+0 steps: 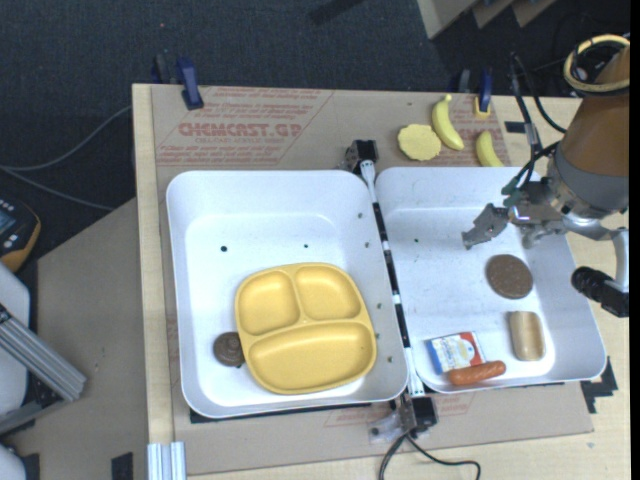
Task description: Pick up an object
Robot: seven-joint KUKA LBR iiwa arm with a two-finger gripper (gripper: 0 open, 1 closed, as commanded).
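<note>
Patty (510, 276), flat brown disc, beside tan bun (526, 335).

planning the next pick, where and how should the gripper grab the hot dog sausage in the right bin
Grip the sausage across its narrow middle, coming straight down from above. It lies flat and long near the bin's front wall, close beside the small carton, so a side approach looks blocked.

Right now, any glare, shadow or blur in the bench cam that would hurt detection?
Camera view: lighting even and soft; mild sheen on the yellow divided tray, no blown highlights. Faint shadow under the gripper on the right bin. The arm at the right edge looks slightly soft; the small items are sharp enough to separate.
</note>
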